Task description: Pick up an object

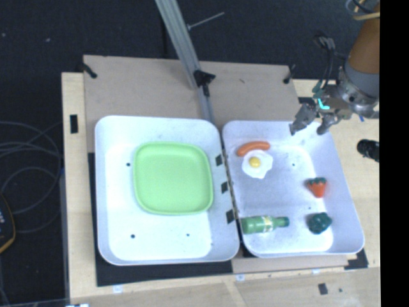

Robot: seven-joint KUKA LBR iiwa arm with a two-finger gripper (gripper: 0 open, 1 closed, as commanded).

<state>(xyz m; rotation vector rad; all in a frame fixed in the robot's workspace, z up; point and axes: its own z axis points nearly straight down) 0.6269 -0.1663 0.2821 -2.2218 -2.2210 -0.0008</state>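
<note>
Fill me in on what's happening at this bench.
A grey KUKA arm reaches in from the right, its gripper open and holding nothing above the far corner of the right bin. That bin holds a sausage, a fried egg, a strawberry, a green bottle and a dark green item. The left bin holds a green plate. Nothing is picked up yet.

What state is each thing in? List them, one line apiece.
gripper: fingers open, nothing between them, above the right bin's far edge
green plate: flat in the left bin, bare
sausage: lying in the right bin, by the fried egg
fried egg: flat, yolk up
green bottle: on its side
strawberry: resting, untouched
dark green item: resting, untouched
</note>
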